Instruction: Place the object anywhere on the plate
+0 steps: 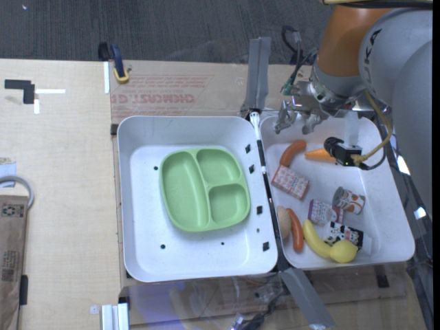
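Plate [204, 188] mid left bin, end effector [297, 122] over right bin's far edge

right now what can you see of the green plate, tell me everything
The green plate is a pale green, rounded-square tray that looks like moulded plastic, split by raised ridges into three compartments: one long section on the view's left and two smaller ones on the right. It lies flat, slightly rotated, on the floor of the left white bin, away from the walls. Nothing lies in its compartments.
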